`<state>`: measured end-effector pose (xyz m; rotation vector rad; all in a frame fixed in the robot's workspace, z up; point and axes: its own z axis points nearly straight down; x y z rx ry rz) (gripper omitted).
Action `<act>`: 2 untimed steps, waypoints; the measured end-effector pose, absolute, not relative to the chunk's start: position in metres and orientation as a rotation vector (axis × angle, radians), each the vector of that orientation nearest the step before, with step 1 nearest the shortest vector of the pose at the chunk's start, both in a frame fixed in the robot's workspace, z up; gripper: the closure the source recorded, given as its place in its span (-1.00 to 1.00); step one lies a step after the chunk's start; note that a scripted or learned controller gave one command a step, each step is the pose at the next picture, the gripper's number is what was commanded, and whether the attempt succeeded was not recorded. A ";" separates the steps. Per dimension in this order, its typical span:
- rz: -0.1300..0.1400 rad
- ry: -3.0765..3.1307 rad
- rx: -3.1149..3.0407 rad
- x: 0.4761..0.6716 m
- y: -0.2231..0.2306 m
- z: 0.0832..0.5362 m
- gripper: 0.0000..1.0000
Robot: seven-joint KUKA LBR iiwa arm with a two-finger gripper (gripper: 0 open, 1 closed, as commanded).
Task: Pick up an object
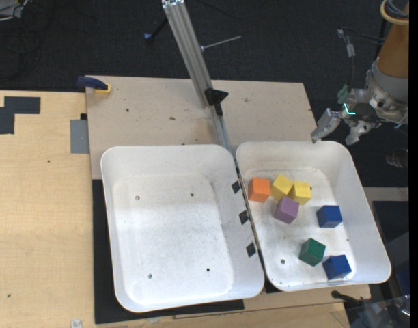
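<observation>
Seven blocks wait, none lifted

Seven blocks lie in the right bin (363, 183): orange block (259, 188), two yellow, purple, green, two blue. Gripper (337, 130) hangs beyond the bin's far right corner, fingers spread, carrying nothing. Reaching and grasping remain.

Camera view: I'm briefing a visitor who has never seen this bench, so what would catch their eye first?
Probably the cluster of coloured blocks in the right bin: an orange block, two yellow, one purple, one green and two blue. Next, the gripper above that bin's far right corner, apart from the blocks.
</observation>
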<state>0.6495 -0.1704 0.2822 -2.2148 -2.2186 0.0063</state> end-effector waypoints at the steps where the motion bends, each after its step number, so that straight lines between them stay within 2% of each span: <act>1: 0.004 -2.225 -2.214 0.650 -0.170 0.285 -1.00; 2: 0.008 -2.223 -2.210 0.659 -0.169 0.228 -1.00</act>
